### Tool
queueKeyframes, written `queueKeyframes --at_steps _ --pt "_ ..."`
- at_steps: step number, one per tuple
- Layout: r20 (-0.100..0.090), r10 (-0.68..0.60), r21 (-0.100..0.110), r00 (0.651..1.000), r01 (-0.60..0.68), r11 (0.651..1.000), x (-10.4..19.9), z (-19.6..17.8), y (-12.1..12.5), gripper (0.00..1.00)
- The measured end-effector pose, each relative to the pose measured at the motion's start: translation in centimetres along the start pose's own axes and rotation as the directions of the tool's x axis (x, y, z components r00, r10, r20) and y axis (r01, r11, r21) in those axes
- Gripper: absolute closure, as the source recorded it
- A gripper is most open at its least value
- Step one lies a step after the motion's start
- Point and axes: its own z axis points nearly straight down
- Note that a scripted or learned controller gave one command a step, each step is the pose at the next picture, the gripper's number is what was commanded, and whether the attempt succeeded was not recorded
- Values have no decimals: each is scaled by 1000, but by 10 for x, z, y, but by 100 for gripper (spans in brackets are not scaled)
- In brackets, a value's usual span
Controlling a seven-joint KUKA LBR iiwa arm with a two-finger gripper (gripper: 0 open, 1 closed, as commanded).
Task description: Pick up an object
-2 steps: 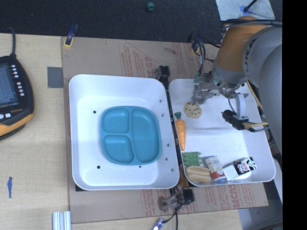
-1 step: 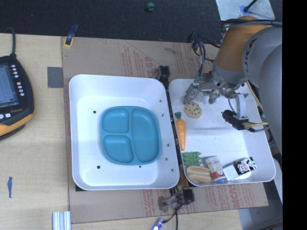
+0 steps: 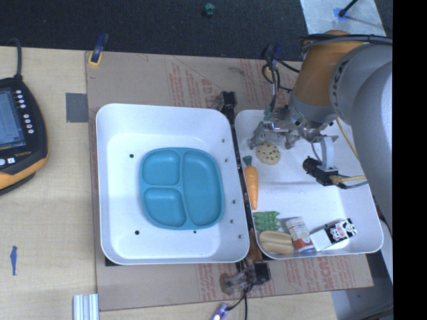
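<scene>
My gripper (image 3: 285, 136) hangs over the far left corner of the right bin (image 3: 363, 249), with its fingers spread and nothing between them. A round brown cookie (image 3: 269, 154) lies just in front of the left fingertip (image 3: 258, 139), apart from it. An orange carrot (image 3: 251, 186) lies along the bin's left wall. At the bin's near edge sit a green piece (image 3: 265, 219), a tan bun (image 3: 275, 242), a small can (image 3: 299, 234) and a black-and-white carton (image 3: 339, 232).
A blue divided plate (image 3: 181, 187) fills the middle of the left bin (image 3: 107, 179). The grey arm (image 3: 363, 105) covers the right bin's far right part. A black part on a cable (image 3: 320, 171) hangs right of the cookie. A teach pendant (image 3: 17, 135) lies at the far left.
</scene>
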Motion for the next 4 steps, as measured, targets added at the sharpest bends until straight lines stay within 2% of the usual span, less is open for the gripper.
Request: queueKeyframes --at_steps 1,2,3,4 --pt "1 -2 1 1000 2 1000 -1 -11 0 100" --pt "1 -2 1 1000 2 1000 -1 -11 0 0" --pt "1 -3 2 1000 3 1000 -2 -21 0 100" --pt "1 -3 2 1000 3 1000 -2 -21 0 0"
